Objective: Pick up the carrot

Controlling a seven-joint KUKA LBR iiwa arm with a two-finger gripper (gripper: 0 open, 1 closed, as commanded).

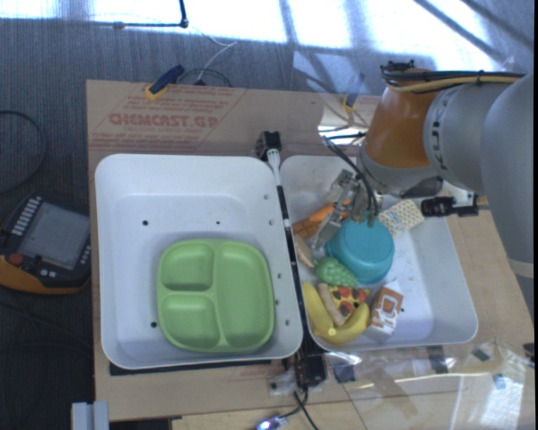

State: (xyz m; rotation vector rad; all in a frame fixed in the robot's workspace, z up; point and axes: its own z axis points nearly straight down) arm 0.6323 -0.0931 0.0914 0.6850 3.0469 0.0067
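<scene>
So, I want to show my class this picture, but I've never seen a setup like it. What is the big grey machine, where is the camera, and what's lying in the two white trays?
The grey machine with the orange band is a robot arm, reaching in from the right. One fixed camera looks down at a slant on a bench with two shallow white bins. The left bin holds a green divided plate. The right bin holds toy food: an orange carrot, a teal bowl, a banana, a pizza slice. The arm's gripper hangs just above the carrot and bowl. Nothing can be seen held in it.
</scene>
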